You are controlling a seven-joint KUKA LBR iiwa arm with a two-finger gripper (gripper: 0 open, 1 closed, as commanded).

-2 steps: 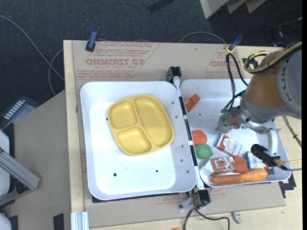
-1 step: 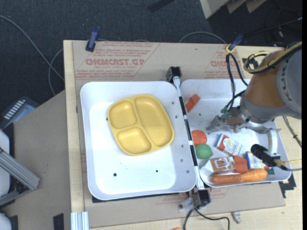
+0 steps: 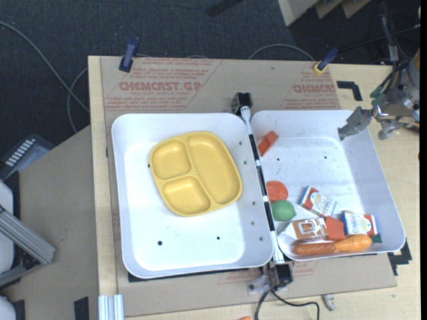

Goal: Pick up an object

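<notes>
Toy food lies in the right bin (image 3: 313, 155). An orange block (image 3: 267, 143) sits near its far left wall. Along the near side are a red-orange round piece (image 3: 277, 191), a green ball (image 3: 283, 210), three small printed cartons (image 3: 317, 202), a carrot (image 3: 352, 244) and a reddish sausage (image 3: 313, 248). My gripper (image 3: 370, 127) hangs over the bin's far right rim, well away from all of these. Its two fingers are spread apart with nothing between them.
The left bin (image 3: 133, 212) holds a yellow three-section plate (image 3: 195, 172). A black divider strip (image 3: 257, 172) runs between the bins. Blue and yellow clamps (image 3: 128, 55) pin the cardboard sheet at the back. The right bin's middle and far floor are bare white.
</notes>
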